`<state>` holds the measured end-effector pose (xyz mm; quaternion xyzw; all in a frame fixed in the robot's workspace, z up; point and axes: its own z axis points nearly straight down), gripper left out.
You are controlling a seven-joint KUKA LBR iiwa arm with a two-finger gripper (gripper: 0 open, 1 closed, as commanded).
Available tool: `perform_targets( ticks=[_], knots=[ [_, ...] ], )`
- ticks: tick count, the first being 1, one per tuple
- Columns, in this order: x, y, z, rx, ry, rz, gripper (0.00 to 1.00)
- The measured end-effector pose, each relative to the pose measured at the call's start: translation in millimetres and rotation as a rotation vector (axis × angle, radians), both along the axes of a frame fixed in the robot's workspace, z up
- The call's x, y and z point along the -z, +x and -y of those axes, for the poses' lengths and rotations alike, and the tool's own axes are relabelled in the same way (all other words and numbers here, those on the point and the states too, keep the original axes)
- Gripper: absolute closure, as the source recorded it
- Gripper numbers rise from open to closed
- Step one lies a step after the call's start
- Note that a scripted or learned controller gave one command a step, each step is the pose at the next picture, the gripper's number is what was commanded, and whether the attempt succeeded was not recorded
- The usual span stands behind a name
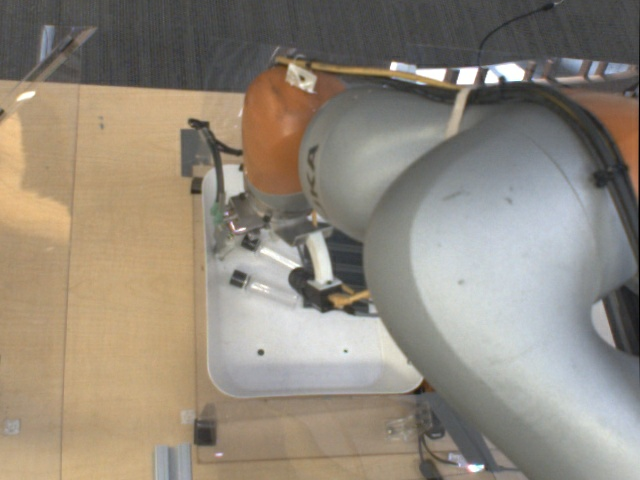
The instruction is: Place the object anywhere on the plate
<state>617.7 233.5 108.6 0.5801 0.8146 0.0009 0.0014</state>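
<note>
my grey arm (pixel 480 268) lay nearest the camera, covering the right of the view. beside it the white bin (pixel 290 368) sat on the wooden tabletop (pixel 100 268). on the bin's floor a small clear tube (pixel 250 285) with a black cap lay flat, and a second clear tube (pixel 280 259) lay just beyond it, near but apart. my gripper (pixel 237 223) hung low over the bin's far left part, just past the tubes; i could not tell how wide it stood or whether it held anything. behind it rose my orange band (pixel 275 133), and farthest off lay dark carpet (pixel 200 8).
</note>
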Motion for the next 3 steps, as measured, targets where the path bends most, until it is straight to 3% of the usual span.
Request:
perform_targets(
  ticks=[1,2,3],
  knots=[
    [19,46,41,0.663,0.014,0.002,0.00],
    [6,48,42,0.656,0.012,0.010,1.00],
    [16,-23,76,0.058,0.006,0.013,1.00]
  ],
)
